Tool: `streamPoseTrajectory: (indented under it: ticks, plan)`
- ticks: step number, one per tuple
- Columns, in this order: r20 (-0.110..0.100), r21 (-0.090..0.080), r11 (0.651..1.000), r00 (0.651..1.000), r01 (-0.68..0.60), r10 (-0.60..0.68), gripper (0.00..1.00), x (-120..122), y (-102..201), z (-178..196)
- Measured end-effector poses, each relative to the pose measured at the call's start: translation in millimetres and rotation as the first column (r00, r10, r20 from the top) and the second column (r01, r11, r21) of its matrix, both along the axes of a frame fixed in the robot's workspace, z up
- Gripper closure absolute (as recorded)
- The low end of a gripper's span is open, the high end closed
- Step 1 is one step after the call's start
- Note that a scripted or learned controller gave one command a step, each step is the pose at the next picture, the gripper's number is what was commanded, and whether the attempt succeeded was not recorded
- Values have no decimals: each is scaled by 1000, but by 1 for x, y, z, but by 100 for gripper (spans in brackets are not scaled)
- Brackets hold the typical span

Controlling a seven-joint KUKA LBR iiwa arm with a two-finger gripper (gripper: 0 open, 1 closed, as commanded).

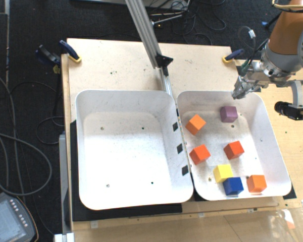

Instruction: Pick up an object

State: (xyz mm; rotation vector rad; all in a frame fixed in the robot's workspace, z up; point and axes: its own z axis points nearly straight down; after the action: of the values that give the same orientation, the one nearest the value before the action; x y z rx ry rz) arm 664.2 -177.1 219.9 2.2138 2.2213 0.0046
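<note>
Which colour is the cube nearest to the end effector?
Purple cube, seen best in the camera view.

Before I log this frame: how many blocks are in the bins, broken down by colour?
Orange blocks: 4
Purple block: 1
Yellow block: 1
Blue block: 1
Total: 7, all in the right bin.

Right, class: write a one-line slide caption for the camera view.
Grey arm's gripper hovers at the right white bin's far rim, near a purple cube, with six more cubes beyond.
</note>
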Motion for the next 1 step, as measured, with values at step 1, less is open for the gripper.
streamPoseTrajectory:
  ticks: [1]
  plan:
    - [-6,3,1000,1000,-4,4,100,-12,49,11]
